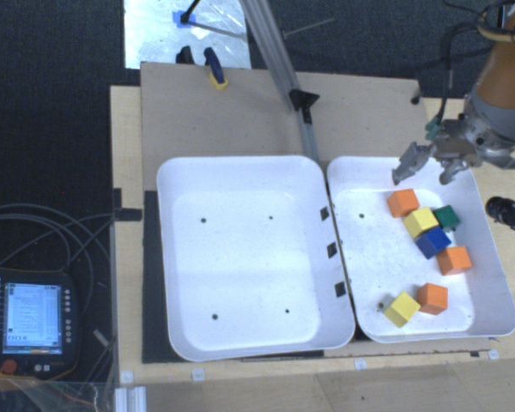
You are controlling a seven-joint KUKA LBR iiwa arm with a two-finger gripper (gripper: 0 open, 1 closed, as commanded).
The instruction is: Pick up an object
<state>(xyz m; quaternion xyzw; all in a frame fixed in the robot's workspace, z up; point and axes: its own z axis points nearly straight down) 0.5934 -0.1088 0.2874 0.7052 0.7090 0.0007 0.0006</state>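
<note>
I look down at a slant on a tan bench point(369, 114) holding two shallow white bins side by side. The left bin point(167, 256) has a few small dark dots on its floor. The right bin point(360, 247) holds seven small blocks.

My arm point(506, 80) comes in from the right, grey with an orange band above the wrist. Its gripper point(427, 166) hangs over the far end of the right bin. The two fingers are spread apart with nothing between them; one finger point(408, 163) points down toward the bin floor.

The blocks lie along the right side of the right bin. Nearest the gripper, just below it, is an orange block point(402, 202). A yellow block point(421, 221) touches it on the near side. A green block point(446, 217) sits just beside the yellow one, toward the bin's right wall. A blue block point(433, 242) touches the yellow one from below. Another orange block point(454, 260) sits just beside the blue one. Farther toward me, a second yellow block point(402, 308) and a third orange block point(432, 298) rest together near the bin's front edge.

At the far left, off the bench, a handheld control pendant point(30, 320) with a lit screen lies on the dark floor, cables curling around it. A slanted grey pole point(275, 50) crosses the top of the view.
</note>
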